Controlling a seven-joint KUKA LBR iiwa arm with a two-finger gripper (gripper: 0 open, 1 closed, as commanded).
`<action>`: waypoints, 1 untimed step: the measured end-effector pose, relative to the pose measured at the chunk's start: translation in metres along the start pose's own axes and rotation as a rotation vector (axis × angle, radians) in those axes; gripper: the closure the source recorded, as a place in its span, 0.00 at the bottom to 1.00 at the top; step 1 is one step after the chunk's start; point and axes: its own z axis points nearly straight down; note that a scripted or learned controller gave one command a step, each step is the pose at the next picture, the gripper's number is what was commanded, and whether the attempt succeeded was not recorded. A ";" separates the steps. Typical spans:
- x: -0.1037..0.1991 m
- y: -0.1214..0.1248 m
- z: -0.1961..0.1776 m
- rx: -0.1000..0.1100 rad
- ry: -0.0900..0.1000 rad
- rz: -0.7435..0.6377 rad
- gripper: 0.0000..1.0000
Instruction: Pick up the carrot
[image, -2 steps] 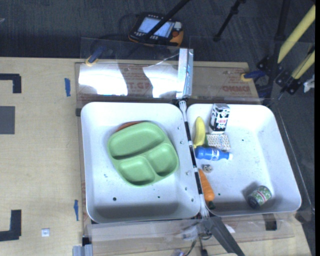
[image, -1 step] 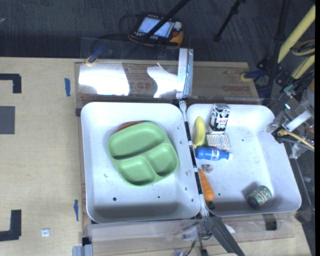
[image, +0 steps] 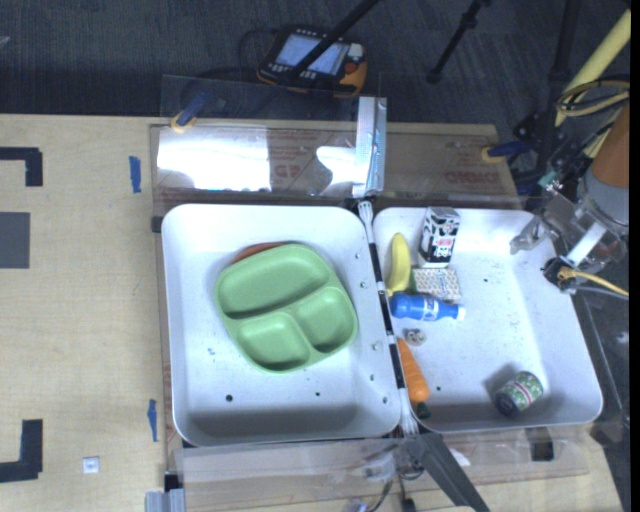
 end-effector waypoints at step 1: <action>-0.023 -0.039 -0.243 -0.004 -0.003 -0.098 0.00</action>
